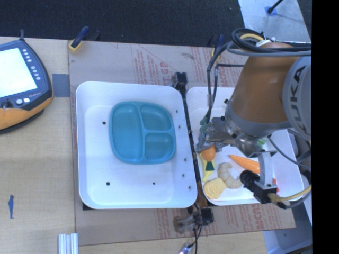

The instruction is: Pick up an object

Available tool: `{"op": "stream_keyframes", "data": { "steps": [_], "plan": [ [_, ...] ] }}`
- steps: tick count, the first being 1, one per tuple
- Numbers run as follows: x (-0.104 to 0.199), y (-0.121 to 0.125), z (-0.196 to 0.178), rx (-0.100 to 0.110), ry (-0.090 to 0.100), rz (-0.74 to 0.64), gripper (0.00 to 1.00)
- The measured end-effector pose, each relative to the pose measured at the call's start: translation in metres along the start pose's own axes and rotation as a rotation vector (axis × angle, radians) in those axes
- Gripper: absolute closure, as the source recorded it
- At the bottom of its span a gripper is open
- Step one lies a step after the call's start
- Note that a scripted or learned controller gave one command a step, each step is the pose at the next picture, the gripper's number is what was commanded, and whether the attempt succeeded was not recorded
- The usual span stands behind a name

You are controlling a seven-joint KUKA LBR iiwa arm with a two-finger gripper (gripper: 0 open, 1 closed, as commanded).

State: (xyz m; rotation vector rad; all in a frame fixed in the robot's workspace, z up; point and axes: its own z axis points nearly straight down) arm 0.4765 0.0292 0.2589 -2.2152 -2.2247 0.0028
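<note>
Fingers of the gripper (207, 142) are hidden under the arm's wrist, so I cannot tell whether they are spread or pinching anything. They hang low at the left edge of the right bin (296, 189), just above a small orange toy fruit (208, 153). Nearby lie a toy carrot (245, 163), a pale peanut-shaped piece (228, 174) and a yellow corn piece (214, 187). All look like light, hard, smooth plastic, likely slippery; the carrot's thick middle seems the surest hold. A blue divided plate (142, 132) sits in the left bin (90, 189).

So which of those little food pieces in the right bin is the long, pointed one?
The carrot: a long orange piece tapering to a point, lying beside the arm. The small orange piece is round, and the yellow piece is broad and flat.
</note>
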Motion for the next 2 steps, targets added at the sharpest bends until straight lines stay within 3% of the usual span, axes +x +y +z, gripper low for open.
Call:
{"op": "stream_keyframes", "data": {
  "steps": [1, 2],
  "plan": [
    [0.079, 0.016, 0.036, 0.005, -0.002, -0.004, 1.0],
    [0.021, 0.067, -0.01, 0.0, -0.002, 0.002, 1.0]
  ]
}}
